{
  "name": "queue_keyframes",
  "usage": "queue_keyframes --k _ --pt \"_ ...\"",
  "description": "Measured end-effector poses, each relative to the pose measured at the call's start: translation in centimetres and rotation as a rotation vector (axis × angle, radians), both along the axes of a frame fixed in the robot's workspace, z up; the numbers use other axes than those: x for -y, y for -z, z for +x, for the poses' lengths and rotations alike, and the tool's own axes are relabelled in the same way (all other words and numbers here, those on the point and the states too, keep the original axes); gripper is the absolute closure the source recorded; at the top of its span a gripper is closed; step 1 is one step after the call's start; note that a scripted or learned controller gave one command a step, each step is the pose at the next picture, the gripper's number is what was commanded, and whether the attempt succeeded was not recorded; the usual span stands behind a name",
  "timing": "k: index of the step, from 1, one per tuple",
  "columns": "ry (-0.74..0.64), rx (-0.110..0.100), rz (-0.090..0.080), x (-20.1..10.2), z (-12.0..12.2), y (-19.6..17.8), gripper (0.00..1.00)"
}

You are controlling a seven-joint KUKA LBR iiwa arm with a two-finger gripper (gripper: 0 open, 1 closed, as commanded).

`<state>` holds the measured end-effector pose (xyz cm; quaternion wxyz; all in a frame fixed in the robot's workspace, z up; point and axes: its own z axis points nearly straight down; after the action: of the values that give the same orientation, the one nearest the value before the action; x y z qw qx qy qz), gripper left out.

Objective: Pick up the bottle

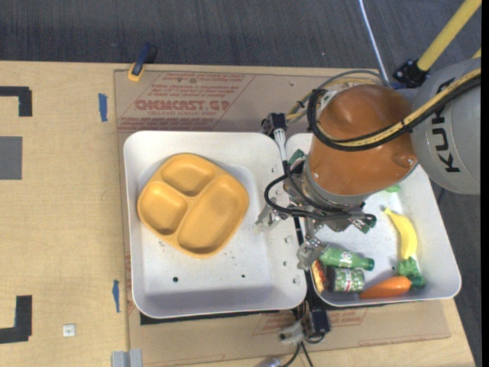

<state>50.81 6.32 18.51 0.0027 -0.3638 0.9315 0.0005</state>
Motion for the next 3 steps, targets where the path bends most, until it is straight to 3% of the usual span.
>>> queue_keyframes --k 1,2,3 --pt "0.072 0.001 -0.001 6.0 -1.0 -18.9 0.00" --pt "-0.096 -0.002 -0.001 -0.5 -1.4 -6.0 0.00" --pt "-0.303 0.002 -0.004 16.7 -0.5 -9.4 0.00"
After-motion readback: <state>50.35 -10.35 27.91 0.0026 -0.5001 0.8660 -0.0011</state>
